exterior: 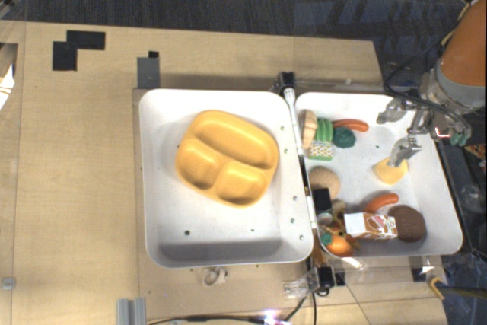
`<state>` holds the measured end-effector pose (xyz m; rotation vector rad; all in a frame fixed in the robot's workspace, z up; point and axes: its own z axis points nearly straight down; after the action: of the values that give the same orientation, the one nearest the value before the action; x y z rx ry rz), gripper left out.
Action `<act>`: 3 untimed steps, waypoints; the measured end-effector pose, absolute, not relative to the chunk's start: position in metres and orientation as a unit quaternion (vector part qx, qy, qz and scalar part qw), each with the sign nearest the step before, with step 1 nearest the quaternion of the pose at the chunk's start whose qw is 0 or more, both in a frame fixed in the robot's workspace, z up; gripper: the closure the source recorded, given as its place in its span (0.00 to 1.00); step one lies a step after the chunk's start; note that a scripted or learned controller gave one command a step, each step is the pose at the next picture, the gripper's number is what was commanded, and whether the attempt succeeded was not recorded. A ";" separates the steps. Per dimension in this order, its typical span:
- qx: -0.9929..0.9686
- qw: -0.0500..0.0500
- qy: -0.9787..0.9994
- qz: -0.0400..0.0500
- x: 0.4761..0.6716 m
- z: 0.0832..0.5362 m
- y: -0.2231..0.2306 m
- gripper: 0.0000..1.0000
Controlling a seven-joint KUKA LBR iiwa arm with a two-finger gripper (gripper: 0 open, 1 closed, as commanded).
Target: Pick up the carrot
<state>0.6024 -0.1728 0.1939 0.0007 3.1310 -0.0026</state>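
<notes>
The gripper [405,151], carried by the grey arm [449,91] with its orange band, hangs over the upper right part of the right bin [449,198]; we see its lower end at, or just above, a pale yellow wedge-shaped piece [390,172], but we cannot tell whether it is apart or together, nor whether it touches that piece; nothing is visibly gripped. The carrot [351,125], which we take to be the slim orange-red piece with a green leafy end, lies near the bin's top edge, to the left of the gripper and apart from it; beside it, against the dividing wall, lie a pale bread-like piece [308,129] and a green striped item [323,139]. A second orange-red elongated piece [381,202] lies lower in the bin, next to a dark brown round item [412,223] and a small carton [367,224]; further left sit a tan round piece [323,179] and a small orange fruit [339,244]. The left bin [156,186] holds a large yellow lobed object [226,156]. We judge the task to be at its start: the carrot rests on the bin floor, not yet lifted; the whole of the grasp remains, namely moving leftward over the carrot, descending, closing on it, and raising it clear.
</notes>
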 end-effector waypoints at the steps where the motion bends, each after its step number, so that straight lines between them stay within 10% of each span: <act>1: 0.003 0.010 1.000 -0.003 0.596 0.091 -0.207 0.00; 3: 0.358 0.007 0.934 0.001 0.571 0.089 -0.189 0.00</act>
<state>0.5705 -0.1894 0.0891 1.1206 2.9208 0.0033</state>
